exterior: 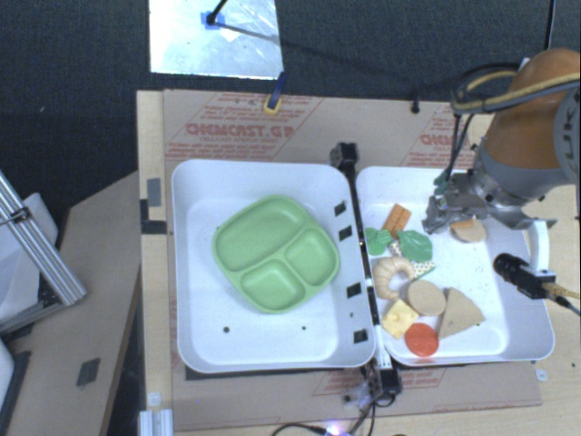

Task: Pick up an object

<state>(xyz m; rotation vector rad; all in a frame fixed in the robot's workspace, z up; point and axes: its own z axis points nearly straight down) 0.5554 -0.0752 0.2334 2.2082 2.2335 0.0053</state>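
White bin [517,334]: round tan food piece [468,232]

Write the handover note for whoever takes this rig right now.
Tool: low over the right bin, near its back edge, beside a tan round piece; nothing visibly held.
Toy food lies clustered at the right bin's left side: orange block, green pieces, red disc, tan wedge.
Left bin holds a green divided plate.
Done: no pick yet. Left: grasp and lift one item.

The arm [536,107] runs off the frame's right edge, its wrist covering part of the right bin's [490,348] far wall. The gripper's [442,214] fingers are too dark and small to read.
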